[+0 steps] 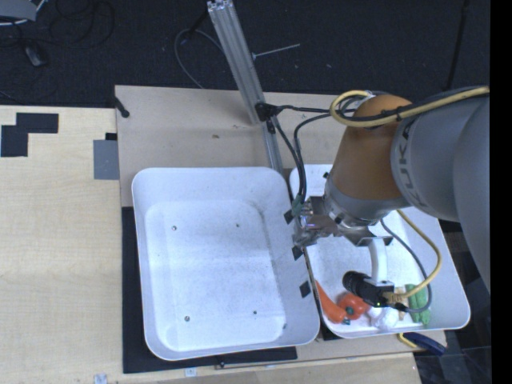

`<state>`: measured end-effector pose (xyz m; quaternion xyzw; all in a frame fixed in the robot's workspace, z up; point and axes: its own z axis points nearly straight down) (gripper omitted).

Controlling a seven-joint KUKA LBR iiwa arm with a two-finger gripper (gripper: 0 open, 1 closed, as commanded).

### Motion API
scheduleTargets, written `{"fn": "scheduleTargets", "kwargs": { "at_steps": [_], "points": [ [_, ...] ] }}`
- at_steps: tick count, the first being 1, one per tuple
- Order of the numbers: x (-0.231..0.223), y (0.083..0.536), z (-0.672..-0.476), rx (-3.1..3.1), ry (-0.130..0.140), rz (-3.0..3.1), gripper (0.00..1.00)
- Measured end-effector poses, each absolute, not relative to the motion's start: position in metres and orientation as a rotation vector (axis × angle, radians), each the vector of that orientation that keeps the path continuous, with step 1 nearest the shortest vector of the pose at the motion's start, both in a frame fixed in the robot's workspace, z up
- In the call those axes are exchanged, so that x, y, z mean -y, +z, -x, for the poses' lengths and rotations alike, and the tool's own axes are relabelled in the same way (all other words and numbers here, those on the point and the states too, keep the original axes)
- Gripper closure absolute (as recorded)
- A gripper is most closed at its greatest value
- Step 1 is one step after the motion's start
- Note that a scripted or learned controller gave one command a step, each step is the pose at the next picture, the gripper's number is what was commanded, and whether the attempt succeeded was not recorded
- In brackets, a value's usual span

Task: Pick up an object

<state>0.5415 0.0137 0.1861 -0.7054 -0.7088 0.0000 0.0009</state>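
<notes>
In the right bin (452,290), an orange object (331,302) and a green object (419,304) crowd the near wall. The gripper (318,229) hangs above, probably lining up; we cannot tell its state.

1. From where I stand, the arm (436,166) hangs over most of the right bin (454,298). The part of the bin's floor toward the table's (184,126) far right corner is covered.
2. The gripper (308,230) sits in shadow under the wrist, by the right bin's left wall. It is too cluttered with cables to read.
3. Toward the table's near right corner, an orange thing (346,304), a green thing (418,306) and a white thing (385,319) crowd together. Each is partly covered and too small to name.
4. The arm's grey body is cut off at the picture's right side.
5. The table's right edge is hidden beneath the arm.
</notes>
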Motion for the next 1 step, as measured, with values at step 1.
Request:
{"fn": "scheduleTargets", "kwargs": {
  "at_steps": [1],
  "points": [
    [-0.0762,0.2430,-0.5672,2.228,-0.007,2.217,1.00]
  ]
}}
